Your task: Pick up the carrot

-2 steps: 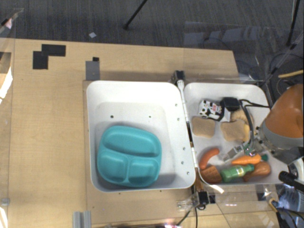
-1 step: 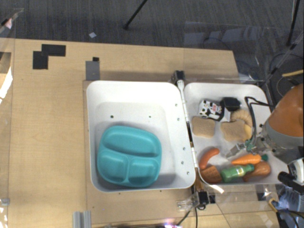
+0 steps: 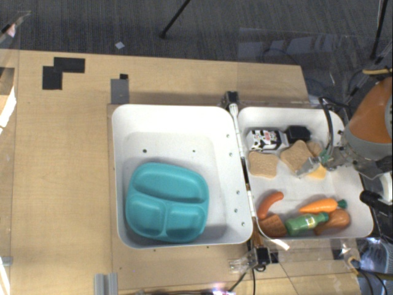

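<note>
The carrot point(image 3: 319, 206) is orange with a green stub at its right end. It lies flat near the front of the right bin point(image 3: 362, 186), just above a green bottle point(image 3: 305, 224). My gripper point(image 3: 310, 165) reaches in from the right and sits low over the middle of that bin, between a bread slice point(image 3: 295, 155) and a yellow cheese wedge point(image 3: 318, 173). It is well behind the carrot and apart from it. The arm's orange band point(image 3: 373, 112) shows at the right edge.
The right bin also holds a second bread slice point(image 3: 264, 165), a black-and-white carton point(image 3: 266, 139), a black item point(image 3: 299, 132), a red-orange sausage point(image 3: 270, 203) and brown pieces point(image 3: 339, 219) beside the bottle. The left bin point(image 3: 153, 125) holds a teal divided plate point(image 3: 166, 201).
</note>
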{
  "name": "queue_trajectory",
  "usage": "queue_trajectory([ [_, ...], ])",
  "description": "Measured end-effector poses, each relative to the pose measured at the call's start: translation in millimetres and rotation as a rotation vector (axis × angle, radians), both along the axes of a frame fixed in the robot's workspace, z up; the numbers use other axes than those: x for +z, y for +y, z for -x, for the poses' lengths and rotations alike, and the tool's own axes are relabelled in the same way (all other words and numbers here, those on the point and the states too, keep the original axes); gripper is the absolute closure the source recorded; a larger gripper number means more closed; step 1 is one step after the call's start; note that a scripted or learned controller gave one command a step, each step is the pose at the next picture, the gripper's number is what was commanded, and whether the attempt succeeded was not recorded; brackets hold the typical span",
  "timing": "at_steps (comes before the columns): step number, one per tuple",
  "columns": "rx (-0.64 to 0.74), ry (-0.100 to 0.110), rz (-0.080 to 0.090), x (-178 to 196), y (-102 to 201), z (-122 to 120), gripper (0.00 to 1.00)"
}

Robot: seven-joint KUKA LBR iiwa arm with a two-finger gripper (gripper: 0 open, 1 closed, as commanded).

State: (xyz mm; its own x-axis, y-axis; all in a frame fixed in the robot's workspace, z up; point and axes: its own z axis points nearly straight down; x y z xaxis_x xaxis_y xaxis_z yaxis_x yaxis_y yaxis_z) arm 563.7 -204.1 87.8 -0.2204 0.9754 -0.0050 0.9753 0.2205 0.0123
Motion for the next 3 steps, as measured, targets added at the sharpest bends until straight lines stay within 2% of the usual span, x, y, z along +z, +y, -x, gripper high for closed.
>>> queue_trajectory([
  [1, -0.504, 0.014, -0.020, -1.8, 7.7, -39.6, 0.00],
  [2, -0.485, 0.004, -0.012, 11.6, 6.9, -42.4, 1.00],
  [3, -0.484, 0.005, -0.012, 11.0, 7.3, -42.1, 0.00],
])
